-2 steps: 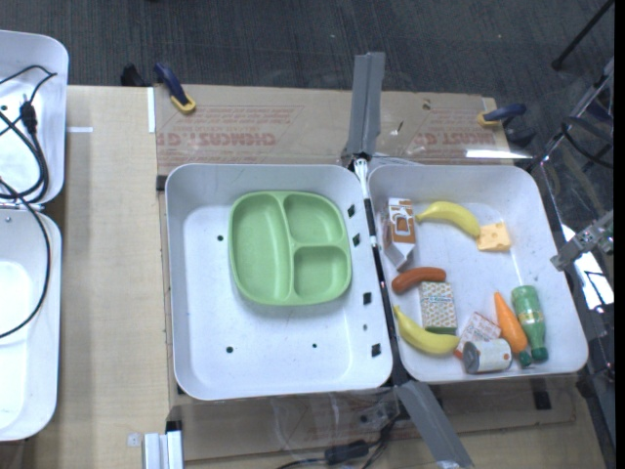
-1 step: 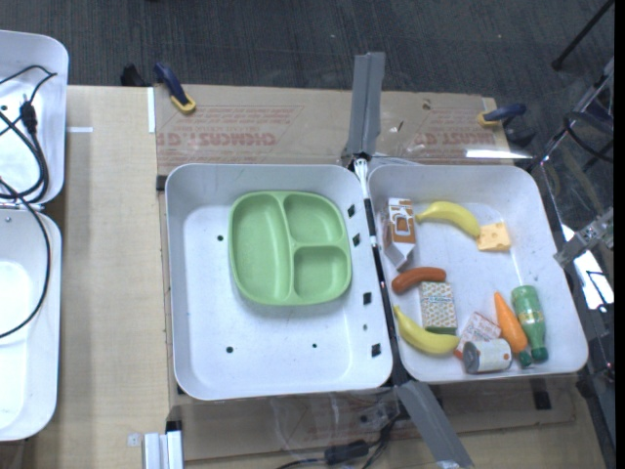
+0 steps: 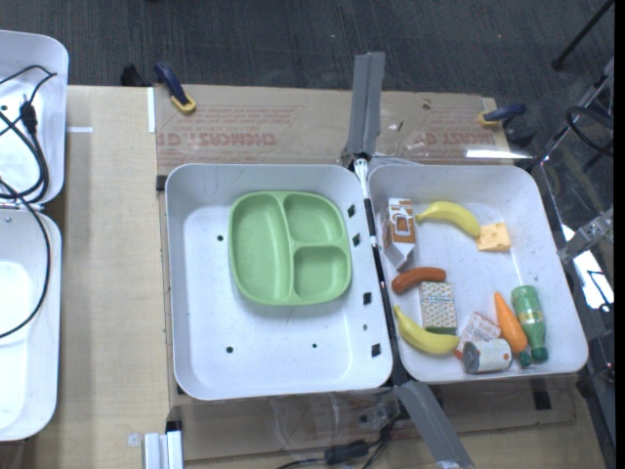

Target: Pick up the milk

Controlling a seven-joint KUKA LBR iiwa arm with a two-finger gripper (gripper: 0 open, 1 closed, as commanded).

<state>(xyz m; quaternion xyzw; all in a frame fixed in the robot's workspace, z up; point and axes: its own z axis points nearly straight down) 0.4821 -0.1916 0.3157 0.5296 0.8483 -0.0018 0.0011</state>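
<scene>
Showing the bench before any grasp: left bin (image 3: 195, 291) bears a green plate (image 3: 290, 247); right bin (image 3: 547, 203) holds the food items. Whether the pincer is spread or pressed together cannot be told.

Milk (image 3: 400, 231): judged to be the brown-and-white carton lying at about 10 o'clock in the right bin, close against the wall shared with the left bin. Its printing is too small to read, so the identification is tentative.

Neighbours: a banana (image 3: 451, 216) at the carton's 2 o'clock, near or touching its top corner; a sausage (image 3: 418, 278) at its 5 o'clock, just beside its lower end; a speckled box (image 3: 437, 306) beyond the sausage. Cheese (image 3: 494, 237), carrot (image 3: 508, 320), green bottle (image 3: 527, 319) and can (image 3: 485, 357) lie well apart, toward 3 to 5 o'clock of the bin.

Handling, as a judgement: a toy-sized carton is probably light, with thin, fairly stiff walls that could dent or slip under a hard squeeze. The best hold seems to be across the narrow width at mid-length, jaws closing along the 3-to-9 o'clock line. The bin wall on the 9 o'clock side leaves little room for one jaw, which is the likely cause of a miss.
</scene>
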